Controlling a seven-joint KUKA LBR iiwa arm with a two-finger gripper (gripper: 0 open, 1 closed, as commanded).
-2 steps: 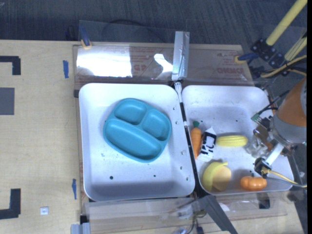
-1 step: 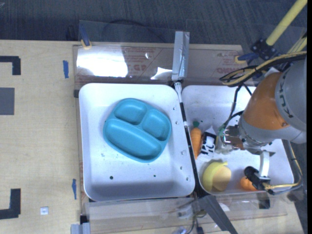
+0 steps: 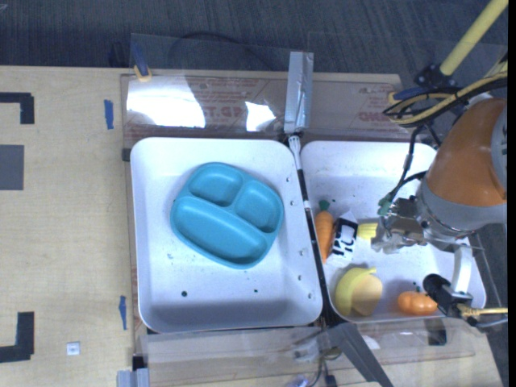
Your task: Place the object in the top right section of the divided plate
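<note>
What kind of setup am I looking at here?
Likely a lab pick-and-place bench, not a kitchen: two white bins on a wood top with tape marks, a blue divided plate in the left one, toy food like a carrot in the right, under the arm.

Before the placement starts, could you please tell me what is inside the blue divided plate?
The blue divided plate in the left bin shows bare blue sections, with nothing lying in them. The bin floor under the plate is covered, so that cannot be seen.
</note>
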